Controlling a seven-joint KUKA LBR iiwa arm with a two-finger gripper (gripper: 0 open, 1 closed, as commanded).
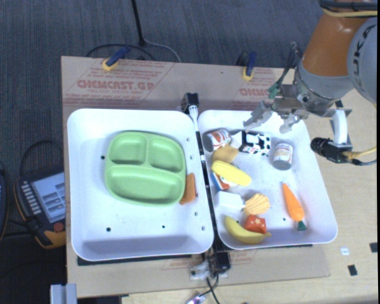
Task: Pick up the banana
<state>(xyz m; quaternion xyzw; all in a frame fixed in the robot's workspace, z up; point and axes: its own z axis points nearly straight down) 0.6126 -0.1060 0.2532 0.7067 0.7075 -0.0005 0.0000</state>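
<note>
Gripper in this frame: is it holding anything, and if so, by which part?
Nothing is held. The gripper hangs open over the right bin's far end, while the banana lies at the near edge.

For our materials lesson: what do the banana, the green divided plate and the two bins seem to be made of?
Banana: probably moulded plastic, since its yellow skin is smooth and even like a toy's.
Green divided plate: likely plastic, matte with soft moulded ridges.
Bins: apparently white plastic, slightly glossy with rounded rims.

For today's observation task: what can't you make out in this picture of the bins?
- Banana: its middle is hidden under the red piece, camera view.
- Gripper: fingers blurred and small; open or shut unclear.
- Arm: cut off by the top and right edges.
</note>
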